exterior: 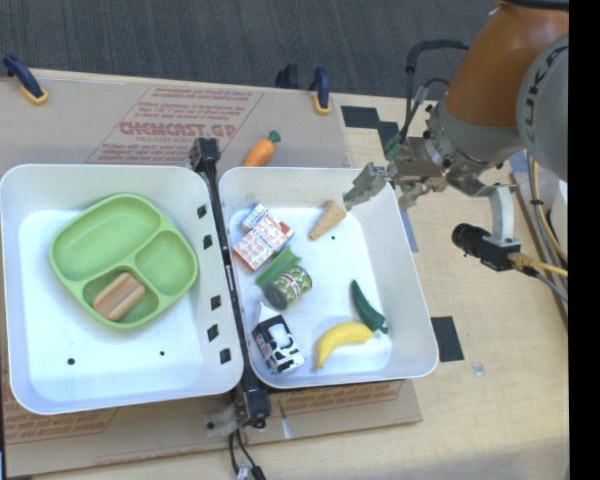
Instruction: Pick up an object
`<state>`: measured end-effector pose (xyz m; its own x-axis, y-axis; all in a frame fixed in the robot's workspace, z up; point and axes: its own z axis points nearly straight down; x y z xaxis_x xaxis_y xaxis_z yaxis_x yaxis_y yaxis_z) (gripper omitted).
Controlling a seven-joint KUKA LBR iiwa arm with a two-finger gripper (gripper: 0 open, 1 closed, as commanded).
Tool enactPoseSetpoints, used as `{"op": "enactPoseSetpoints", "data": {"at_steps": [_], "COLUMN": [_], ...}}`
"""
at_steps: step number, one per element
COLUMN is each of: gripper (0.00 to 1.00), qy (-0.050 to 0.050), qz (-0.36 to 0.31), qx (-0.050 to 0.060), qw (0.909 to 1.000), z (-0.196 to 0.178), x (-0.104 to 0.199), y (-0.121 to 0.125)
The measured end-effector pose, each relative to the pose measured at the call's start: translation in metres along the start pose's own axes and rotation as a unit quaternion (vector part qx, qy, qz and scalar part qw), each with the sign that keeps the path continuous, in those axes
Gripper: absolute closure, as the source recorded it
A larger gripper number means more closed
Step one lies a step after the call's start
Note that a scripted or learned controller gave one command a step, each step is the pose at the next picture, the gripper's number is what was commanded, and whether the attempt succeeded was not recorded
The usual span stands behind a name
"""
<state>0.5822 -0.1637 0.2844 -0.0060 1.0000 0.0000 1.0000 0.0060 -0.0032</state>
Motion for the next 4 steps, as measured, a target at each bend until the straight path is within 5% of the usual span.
{"op": "enactPoseSetpoints", "data": {"at_steps": [1, 2, 3, 4], "gripper": [0.0, 0.0, 1.0, 1.0], "qy": [0.0, 0.0, -0.001, 0.0], "qz": [0.0, -0.001, -0.004, 0.001], "qx": [0.001, -0.001, 0.0, -0.001], "qw": [1.0, 1.0, 1.0, 1.0], "z": [0.097, 0.193, 0.182, 0.111], "x": [0.016, -0.047, -0.047, -0.047], "y": [-0.059, -0.042, -0.042, -0.087]}}
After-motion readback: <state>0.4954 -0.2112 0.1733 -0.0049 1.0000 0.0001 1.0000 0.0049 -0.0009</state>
